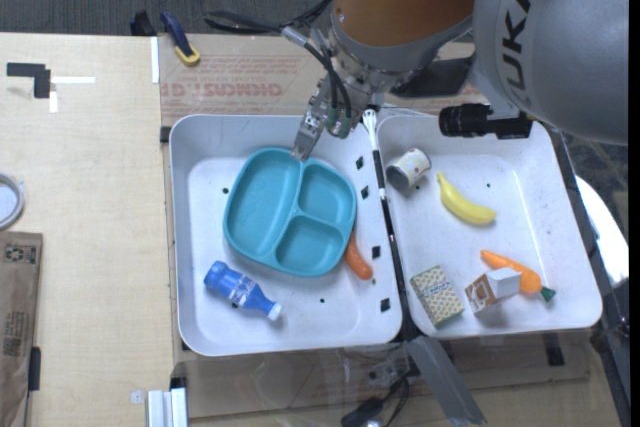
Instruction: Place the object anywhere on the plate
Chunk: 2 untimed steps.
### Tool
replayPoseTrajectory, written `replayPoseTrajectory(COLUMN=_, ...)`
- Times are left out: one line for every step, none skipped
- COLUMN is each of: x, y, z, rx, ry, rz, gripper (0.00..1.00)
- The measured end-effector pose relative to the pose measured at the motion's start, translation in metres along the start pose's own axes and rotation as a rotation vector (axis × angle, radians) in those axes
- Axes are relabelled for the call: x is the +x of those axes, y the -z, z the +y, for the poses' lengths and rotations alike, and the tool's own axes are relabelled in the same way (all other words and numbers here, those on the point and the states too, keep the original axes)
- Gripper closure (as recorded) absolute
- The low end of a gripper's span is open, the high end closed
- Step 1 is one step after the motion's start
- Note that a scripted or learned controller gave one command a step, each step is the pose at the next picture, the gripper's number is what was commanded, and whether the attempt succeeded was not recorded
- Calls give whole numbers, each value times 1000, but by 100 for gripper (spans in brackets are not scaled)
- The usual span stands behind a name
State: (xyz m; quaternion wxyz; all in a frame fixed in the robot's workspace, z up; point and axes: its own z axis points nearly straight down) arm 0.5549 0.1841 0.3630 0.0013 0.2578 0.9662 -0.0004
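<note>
A blue three-compartment plate point(290, 210) lies in the left bin point(190, 245) with nothing on it. An orange carrot point(358, 261) rests against the plate's lower right edge, on the bin floor. A blue bottle point(240, 290) lies on its side in front of the plate. The arm's orange-banded wrist hangs over the back rim where the two bins meet. Its gripper point(332, 118) shows as a dark, cable-wrapped end just behind the plate's far corner. I see no object in it.
The right bin point(560, 205) holds a small tin point(407, 168), a banana point(465, 201), a second carrot point(512, 268), a small carton point(494, 293) and a green box point(437, 295). The divider rims point(385, 235) run between the bins. A cardboard sheet lies behind them.
</note>
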Motion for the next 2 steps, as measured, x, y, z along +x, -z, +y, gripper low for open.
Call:
replayPoseTrajectory(x=-57, y=-81, z=65, rx=2, ry=15, rz=2, gripper=100)
replayPoseTrajectory(x=-56, y=-37, z=15, rx=-1, ry=-31, rz=0, gripper=100)
